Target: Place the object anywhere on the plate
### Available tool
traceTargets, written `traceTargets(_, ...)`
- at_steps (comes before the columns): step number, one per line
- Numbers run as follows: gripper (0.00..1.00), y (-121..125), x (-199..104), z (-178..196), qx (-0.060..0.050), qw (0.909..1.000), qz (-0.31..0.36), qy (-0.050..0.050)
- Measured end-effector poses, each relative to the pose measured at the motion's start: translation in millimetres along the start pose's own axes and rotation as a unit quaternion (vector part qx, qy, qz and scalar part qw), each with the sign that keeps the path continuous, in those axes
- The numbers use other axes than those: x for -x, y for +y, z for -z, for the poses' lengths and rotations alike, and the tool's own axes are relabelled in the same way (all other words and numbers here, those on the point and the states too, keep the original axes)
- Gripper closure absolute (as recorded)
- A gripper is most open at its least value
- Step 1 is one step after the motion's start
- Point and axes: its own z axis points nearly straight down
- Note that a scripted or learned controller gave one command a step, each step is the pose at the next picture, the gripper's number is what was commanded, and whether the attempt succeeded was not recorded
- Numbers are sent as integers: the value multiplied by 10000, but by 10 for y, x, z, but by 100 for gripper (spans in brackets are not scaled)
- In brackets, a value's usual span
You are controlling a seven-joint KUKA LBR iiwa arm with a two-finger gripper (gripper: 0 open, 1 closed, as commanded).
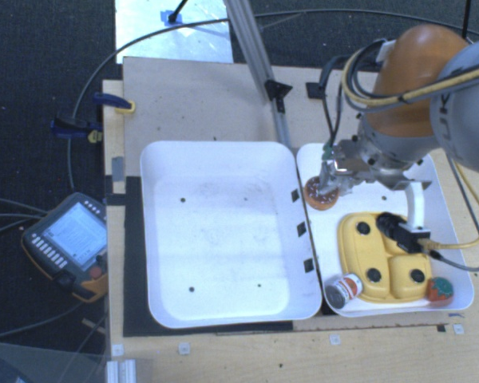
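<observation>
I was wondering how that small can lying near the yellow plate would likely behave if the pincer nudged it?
The small can lies on its side, so it would probably roll. It looks small, likely light. It sits touching the yellow plate, which may block rolling that way.

Yellow plate [366,254] flat in right bin; brown doughnut [320,195] just beside its upper-left corner.

A small can [344,288] with a red band lies on its side at the near edge of the right bin [455,214]. A red, strawberry-like thing [440,289] sits in that bin's near right corner. Two blue clamps [104,102] grip the surface's [199,102] far left corner. A teach pendant [66,244] rests off the surface's left edge, beside the left bin [223,238].
</observation>
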Motion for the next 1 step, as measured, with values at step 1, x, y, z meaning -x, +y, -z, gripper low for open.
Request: traceTargets(1,100,-28,-499,-37,-1,10000,-5,-1)
